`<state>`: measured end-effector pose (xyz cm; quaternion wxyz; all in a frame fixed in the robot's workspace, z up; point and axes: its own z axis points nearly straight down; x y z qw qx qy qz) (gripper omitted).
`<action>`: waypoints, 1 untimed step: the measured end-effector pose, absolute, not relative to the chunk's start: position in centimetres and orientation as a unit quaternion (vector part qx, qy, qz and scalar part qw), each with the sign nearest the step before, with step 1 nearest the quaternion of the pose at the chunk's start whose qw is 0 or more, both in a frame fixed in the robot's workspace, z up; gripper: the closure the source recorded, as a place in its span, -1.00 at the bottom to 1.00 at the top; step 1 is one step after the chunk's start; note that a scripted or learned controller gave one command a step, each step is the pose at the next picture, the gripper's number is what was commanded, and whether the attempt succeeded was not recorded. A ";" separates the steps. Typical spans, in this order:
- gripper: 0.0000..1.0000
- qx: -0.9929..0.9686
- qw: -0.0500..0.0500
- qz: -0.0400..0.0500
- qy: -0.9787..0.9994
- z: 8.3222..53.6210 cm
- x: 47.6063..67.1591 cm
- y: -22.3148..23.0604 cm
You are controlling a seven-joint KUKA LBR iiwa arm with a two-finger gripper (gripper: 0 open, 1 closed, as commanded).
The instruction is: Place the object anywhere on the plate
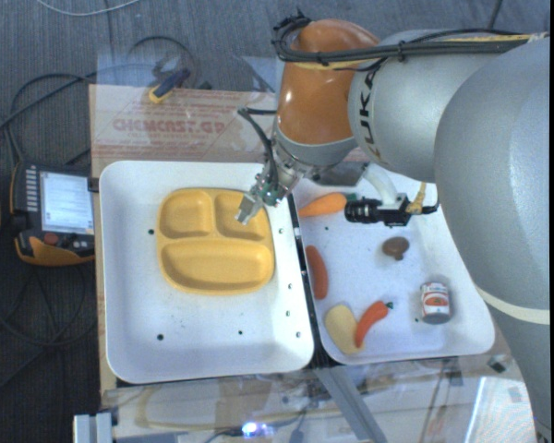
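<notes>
Your pincer (252,206) is hovering at the yellow plate's (214,240) two o'clock corner; whether it is spread or pinching anything, you cannot tell.

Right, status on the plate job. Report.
Gripper low over the yellow plate, top right compartment, left bin. Nothing visible in it. Carrots, sausage, can in the right bin. Plate unobstructed.
</notes>
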<state>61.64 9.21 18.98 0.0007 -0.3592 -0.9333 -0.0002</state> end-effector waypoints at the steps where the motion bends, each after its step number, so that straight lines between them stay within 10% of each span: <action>1: 1.00 -0.394 0.001 0.000 -0.919 18.3 62.2 9.9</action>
